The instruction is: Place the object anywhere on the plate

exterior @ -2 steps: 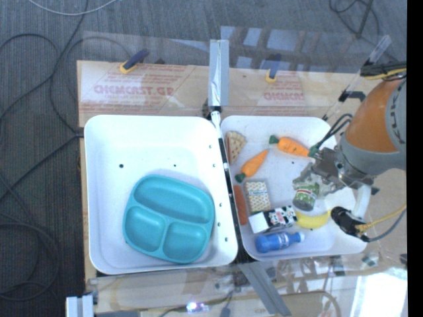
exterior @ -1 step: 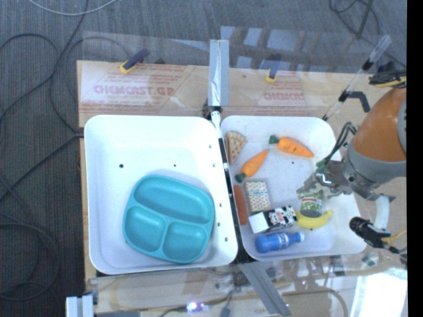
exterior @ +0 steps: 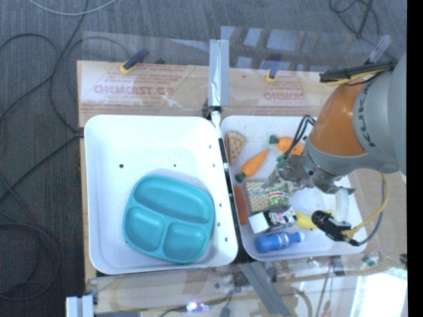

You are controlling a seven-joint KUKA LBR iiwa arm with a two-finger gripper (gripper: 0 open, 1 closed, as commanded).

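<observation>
Where bin is smooth, plate [exterior: 170, 218] three-sectioned, teal.

Robotics lab, grey arm [exterior: 370, 124], two white bins [exterior: 106, 177], loose floor cables [exterior: 39, 58]

- The brown board [exterior: 158, 91] behind the left bin [exterior: 99, 177] has big pale red letters on it. They look like "CHEMCAST GP", but they are faint and hard to read.
- The same kind of pale red letters sits on the board behind the right bin [exterior: 248, 243], near [exterior: 284, 96]. These are too washed out to read.
- The grey arm [exterior: 386, 121] has dark letters near the orange band. Only a bit shows, maybe "KU".
- The small packets [exterior: 268, 193] in the right bin have print on them, but it is too tiny to read.
</observation>
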